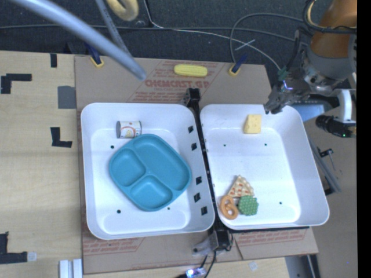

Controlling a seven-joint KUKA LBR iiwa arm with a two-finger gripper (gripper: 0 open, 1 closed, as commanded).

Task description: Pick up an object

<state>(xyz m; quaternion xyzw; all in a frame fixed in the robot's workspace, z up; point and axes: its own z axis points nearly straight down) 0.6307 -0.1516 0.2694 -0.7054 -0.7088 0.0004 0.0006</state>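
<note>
The right bin (290,155) holds a yellow cheese cube (253,124) near its far edge. At its near side lie a pizza slice (240,187), a brown pretzel (229,207) and a green broccoli piece (248,205). In the left bin (95,155) are a blue divided plate (149,171) and a small can (128,129) lying on its side. My gripper (275,103) hangs over the right bin's far right corner, just right of the cheese cube and apart from it. Nothing shows in it.
A yellow banana-shaped toy (190,70) lies on the cardboard beyond the bins. Black clips (193,97) join the bins along the middle divider. Cables run across the dark bench behind. A grey tube (75,25) crosses the upper left.
</note>
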